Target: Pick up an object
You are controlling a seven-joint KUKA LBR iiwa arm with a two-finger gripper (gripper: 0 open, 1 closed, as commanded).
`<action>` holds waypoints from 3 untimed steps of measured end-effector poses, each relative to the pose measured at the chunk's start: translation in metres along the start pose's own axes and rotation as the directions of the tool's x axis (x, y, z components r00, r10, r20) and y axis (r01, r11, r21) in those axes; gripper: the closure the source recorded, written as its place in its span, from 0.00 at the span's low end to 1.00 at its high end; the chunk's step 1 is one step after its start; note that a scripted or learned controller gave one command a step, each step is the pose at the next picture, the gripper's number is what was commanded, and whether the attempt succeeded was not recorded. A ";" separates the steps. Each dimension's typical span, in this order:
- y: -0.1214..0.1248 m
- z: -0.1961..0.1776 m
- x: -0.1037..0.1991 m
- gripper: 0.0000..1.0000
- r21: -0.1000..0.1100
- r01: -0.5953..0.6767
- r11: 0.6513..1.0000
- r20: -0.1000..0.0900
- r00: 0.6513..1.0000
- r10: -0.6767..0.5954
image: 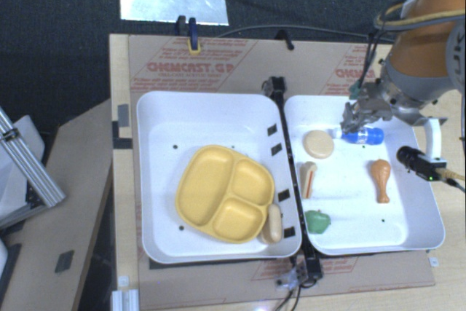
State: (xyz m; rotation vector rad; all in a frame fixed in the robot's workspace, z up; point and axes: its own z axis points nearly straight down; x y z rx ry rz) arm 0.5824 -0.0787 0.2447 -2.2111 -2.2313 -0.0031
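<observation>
Your gripper (355,121) is hovering in the right bin (415,229).
It's sitting just over the blue object (366,135) (finger state: can't tell), beside the round cookie (318,144).

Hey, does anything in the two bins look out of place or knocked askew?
Mostly tidy. One oddity: the yellow divided tray lies rotated in the left bin, and a tan bread-like piece sits wedged beside the tray's corner, not inside a compartment.

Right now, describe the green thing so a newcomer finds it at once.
Look in the right bin, at its near left corner beside the divider. The green toy lies there, below the hot dog. It is the only green item.
</observation>
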 end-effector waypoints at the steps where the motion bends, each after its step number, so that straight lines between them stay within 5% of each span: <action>1: -0.019 0.014 0.052 1.00 0.003 -0.001 1.000 0.000 1.000 0.001; 3: -0.051 0.030 0.146 1.00 0.002 0.000 1.000 -0.001 1.000 0.000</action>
